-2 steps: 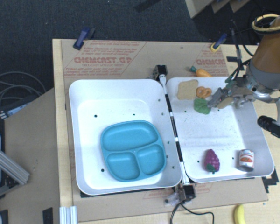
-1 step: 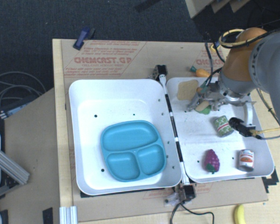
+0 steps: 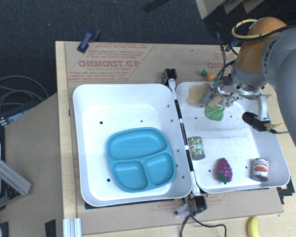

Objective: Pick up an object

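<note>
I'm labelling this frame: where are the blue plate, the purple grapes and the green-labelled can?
blue plate [image 3: 138,146]: camera view, its large top compartment.
purple grapes [image 3: 224,170]: camera view, middle of the bunch.
green-labelled can [image 3: 196,147]: camera view, its label side.

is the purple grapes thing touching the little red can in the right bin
Apart. The camera view shows bare white bin floor between the purple grape bunch and the red can to its right, both near the right bin's front edge.
</note>
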Motion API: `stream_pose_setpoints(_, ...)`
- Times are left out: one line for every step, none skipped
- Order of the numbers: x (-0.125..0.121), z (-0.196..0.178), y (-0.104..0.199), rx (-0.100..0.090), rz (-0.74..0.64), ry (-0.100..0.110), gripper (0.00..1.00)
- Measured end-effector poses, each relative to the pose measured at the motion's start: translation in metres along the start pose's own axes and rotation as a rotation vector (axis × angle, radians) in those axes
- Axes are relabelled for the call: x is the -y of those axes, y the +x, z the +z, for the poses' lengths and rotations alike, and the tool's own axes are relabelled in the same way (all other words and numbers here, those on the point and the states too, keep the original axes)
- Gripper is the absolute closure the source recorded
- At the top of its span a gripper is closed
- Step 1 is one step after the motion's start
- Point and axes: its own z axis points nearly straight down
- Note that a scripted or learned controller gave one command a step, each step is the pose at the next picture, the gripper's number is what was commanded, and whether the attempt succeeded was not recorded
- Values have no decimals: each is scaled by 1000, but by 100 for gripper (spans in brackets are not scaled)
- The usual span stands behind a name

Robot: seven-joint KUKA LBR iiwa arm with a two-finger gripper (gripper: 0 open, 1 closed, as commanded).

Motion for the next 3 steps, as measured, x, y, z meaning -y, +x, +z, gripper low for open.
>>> stream_pose_setpoints(55, -10, 29, -1, 1, 2, 0)
stream_pose_setpoints(65, -101, 62, 0, 0, -2, 0)
stream_pose_setpoints(104, -17, 49, -1, 3, 3, 0)
